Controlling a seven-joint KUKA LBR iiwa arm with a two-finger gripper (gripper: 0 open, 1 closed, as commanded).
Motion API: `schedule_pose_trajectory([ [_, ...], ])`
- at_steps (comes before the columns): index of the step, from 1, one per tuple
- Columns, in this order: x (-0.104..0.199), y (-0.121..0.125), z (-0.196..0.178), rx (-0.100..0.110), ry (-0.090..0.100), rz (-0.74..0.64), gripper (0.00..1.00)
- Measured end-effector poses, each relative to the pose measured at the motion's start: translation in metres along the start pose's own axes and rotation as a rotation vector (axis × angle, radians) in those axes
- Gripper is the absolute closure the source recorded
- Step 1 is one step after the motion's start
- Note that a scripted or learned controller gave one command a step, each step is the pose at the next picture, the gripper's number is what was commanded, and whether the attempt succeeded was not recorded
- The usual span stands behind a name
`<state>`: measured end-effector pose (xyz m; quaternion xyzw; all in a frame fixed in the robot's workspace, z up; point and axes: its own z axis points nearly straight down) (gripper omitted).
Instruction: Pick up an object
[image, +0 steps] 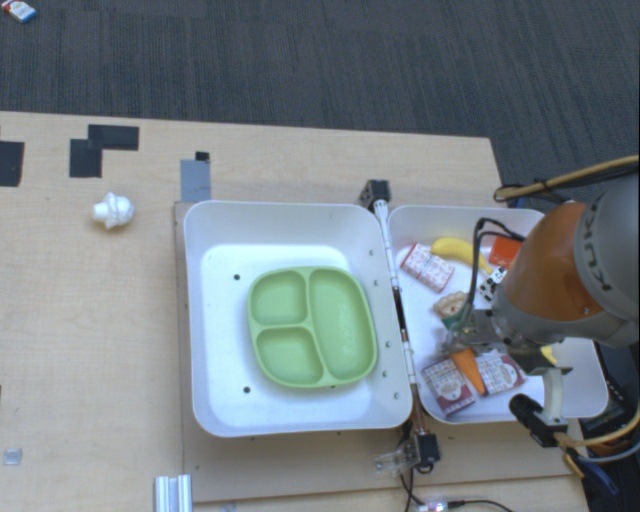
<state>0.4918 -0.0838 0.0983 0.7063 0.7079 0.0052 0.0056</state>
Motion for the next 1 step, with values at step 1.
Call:
schedule_pose_trajectory([
  [1,0.0699,-0.0025,-0.0866,0.012,0.002,-0.003,1.00],
])
